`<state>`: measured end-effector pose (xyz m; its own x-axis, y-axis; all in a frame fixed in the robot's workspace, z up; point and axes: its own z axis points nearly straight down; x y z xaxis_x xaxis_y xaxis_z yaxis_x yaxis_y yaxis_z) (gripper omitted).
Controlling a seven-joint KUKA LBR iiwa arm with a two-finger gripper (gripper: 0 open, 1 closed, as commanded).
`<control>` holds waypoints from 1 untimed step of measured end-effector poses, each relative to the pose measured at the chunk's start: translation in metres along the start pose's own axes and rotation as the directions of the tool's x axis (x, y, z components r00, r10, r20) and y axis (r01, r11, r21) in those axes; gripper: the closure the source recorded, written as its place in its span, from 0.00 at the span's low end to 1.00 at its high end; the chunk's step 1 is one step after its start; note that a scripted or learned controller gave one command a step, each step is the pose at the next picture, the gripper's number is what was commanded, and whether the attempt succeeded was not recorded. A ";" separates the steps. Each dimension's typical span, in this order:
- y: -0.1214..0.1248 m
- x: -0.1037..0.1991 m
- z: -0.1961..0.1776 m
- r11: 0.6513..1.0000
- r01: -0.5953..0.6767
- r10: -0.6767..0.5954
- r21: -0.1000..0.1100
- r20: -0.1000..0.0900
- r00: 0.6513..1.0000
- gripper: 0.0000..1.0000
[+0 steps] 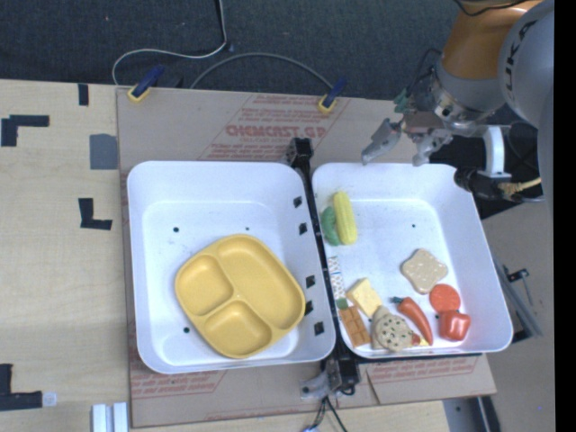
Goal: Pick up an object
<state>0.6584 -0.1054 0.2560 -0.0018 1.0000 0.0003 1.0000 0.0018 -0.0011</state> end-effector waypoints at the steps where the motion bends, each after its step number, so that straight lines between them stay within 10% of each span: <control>1: -0.022 0.044 0.077 1.000 0.001 -0.001 0.009 -0.002 1.000 0.00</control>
<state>0.6358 -0.0617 0.1792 -0.0031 1.0000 0.0021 0.9999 0.0032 -0.0103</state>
